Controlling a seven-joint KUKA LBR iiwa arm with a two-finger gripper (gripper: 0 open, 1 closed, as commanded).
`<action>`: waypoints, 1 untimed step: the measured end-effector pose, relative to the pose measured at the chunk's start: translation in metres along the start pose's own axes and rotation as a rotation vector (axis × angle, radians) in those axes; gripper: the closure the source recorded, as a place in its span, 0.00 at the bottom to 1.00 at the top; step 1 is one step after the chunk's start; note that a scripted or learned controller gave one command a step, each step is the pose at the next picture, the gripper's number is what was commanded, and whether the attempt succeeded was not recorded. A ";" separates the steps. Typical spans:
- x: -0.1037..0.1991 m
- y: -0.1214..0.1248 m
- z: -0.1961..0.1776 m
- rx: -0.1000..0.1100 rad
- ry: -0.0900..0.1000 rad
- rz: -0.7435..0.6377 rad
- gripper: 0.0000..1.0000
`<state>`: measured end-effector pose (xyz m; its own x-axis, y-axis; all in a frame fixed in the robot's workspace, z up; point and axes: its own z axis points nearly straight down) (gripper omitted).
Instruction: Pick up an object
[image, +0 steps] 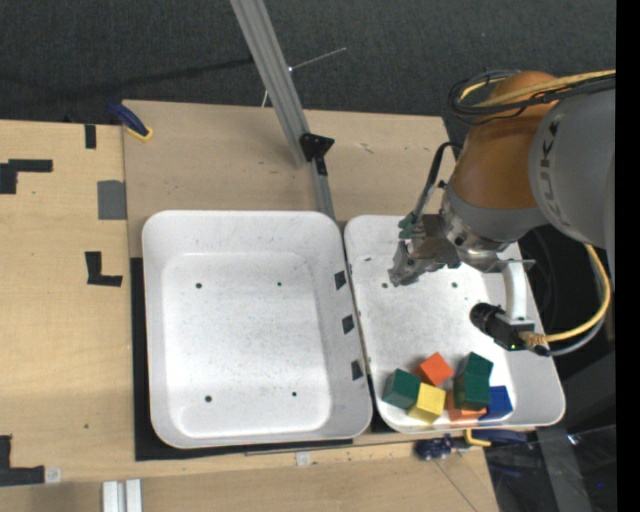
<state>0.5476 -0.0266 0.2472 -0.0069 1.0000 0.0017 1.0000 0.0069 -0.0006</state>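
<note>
**Nothing lifted yet: claw high in the right bin, blocks bunched at the near corner**

Early in the task, by the look of things. Hanging over the far half of the shallow white plastic right-hand bin (372, 300), the dark metal two-finger claw (404, 272) at the end of the grey arm with its orange band (500, 160). No block between the tips, no block near them either; bare white floor beneath. Released or clenched? Cannot tell from this slant (tips too small and dark against the wrist).

Well apart from the claw, toward the near end of the same bin, a tight cluster of small cubes: an orange block (436, 368), a dark green block (403, 388) just beside a yellow block (430, 401), a second green block (477, 374) and a blue block (499, 401) at the corner. Several touching, some tilted, so probably awkward to single out.

Beside it, the larger shallow white left-hand bin (160, 300), set on the pale wooden counter (60, 330).

Done: at most a positioning over the right bin. Left: travel toward the cluster, descent onto one cube, closure, lift. Judged roughly a first step, no grasp achieved.
</note>
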 end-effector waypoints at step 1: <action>0.054 -0.011 0.011 0.002 -0.001 0.000 1.00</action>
<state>0.5365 0.0275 0.2364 -0.0068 1.0000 0.0009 1.0000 0.0068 -0.0022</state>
